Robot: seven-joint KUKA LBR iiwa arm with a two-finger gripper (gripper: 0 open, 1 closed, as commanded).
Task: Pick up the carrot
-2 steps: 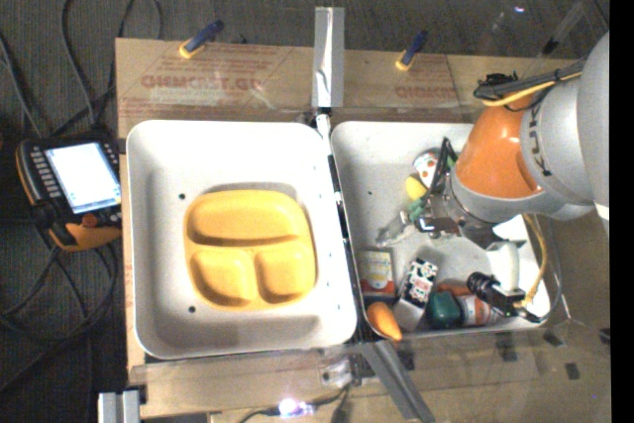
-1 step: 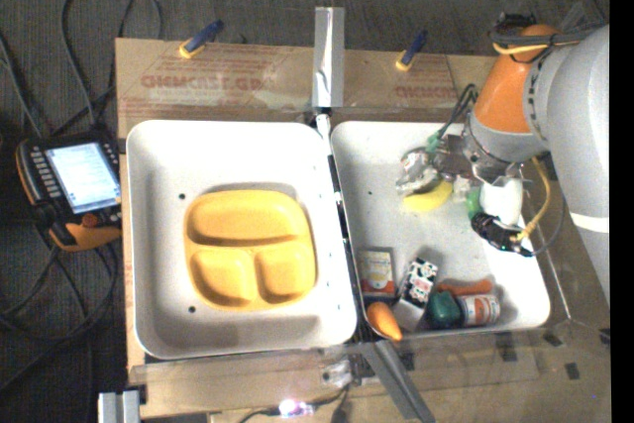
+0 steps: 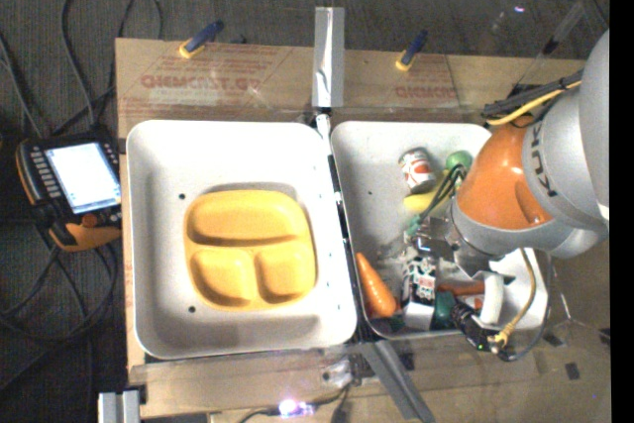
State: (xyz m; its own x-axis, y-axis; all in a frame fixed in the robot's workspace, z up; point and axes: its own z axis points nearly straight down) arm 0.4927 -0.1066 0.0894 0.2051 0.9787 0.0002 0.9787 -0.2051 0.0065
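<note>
While carrot [image 3: 374, 284] is lying untouched just left of gripper [image 3: 424, 284], pick is pending; finger state is proving unreadable.

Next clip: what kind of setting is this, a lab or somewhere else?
Most likely a robotics lab test bench. Two white bins sit on a cardboard sheet held by clamps, a teach pendant lies beside them on carpet strewn with cables, and toy items such as a carrot fill the right bin.

Single fixed cam overhead, slight slant, mid-range. Frames both white bins: left bin [image 3: 139, 213] at 9 o'clock, right bin [image 3: 371, 154] at 3. Arm [image 3: 555, 173] enters from 3 o'clock.
</note>
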